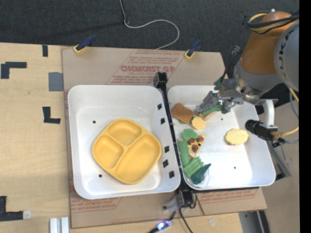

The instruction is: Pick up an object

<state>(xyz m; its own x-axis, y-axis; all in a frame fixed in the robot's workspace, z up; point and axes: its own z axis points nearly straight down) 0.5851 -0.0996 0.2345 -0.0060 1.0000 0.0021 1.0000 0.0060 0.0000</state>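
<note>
Yellow divided plate (127,151) is shown in the left bin (77,130), while toy foods are gathered in the right bin (252,174), where a green piece (210,111) is seen clamped by the gripper (213,107).

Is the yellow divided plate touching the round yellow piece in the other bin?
Apart. Camera view shows the yellow divided plate in the left bin, the round yellow piece in the right bin, the bin walls between them.

A yellow divided plate (127,151) is seen in the left bin (77,101). In the right bin (262,176), the gripper (210,107) is positioned over a green piece (209,112), beside a brown piece (182,113) and a yellow round (236,137).
</note>
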